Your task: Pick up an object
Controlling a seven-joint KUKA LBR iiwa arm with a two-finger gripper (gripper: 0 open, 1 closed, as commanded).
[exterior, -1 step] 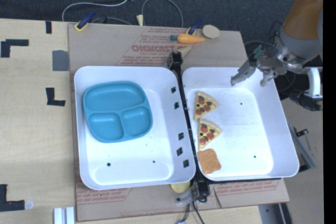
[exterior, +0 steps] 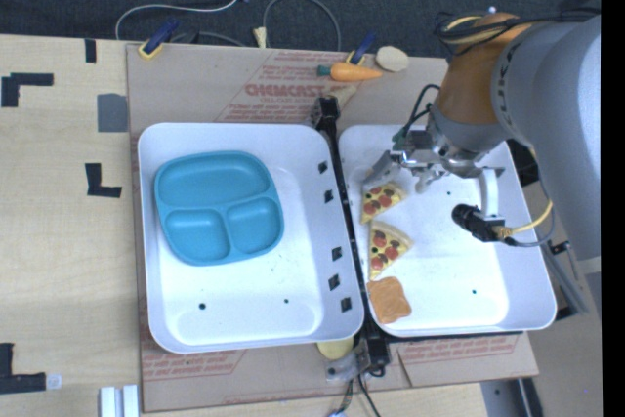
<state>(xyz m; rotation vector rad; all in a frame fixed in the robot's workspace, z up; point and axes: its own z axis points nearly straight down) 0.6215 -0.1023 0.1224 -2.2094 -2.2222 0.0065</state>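
The right bin [exterior: 488, 298] holds three toy foods along its left side: a pizza slice [exterior: 381, 200], a second pizza slice [exterior: 387, 246] below it, and a brown toast piece [exterior: 390, 299] nearest the front. My gripper [exterior: 398, 179] hangs at the bin's upper left, just above and beside the upper pizza slice. It is open, with one finger [exterior: 377, 174] angled toward the divider and nothing between the two. The grey arm with its orange band [exterior: 474, 78] covers the bin's back right corner.
A blue divided plate [exterior: 220, 207] lies in the left bin [exterior: 293, 308]. A toy carrot [exterior: 354, 71] and a beige item [exterior: 392, 59] rest on the cardboard behind the bins. A black divider [exterior: 339, 210] separates the bins. A black cable fitting [exterior: 479, 222] hangs off the arm.
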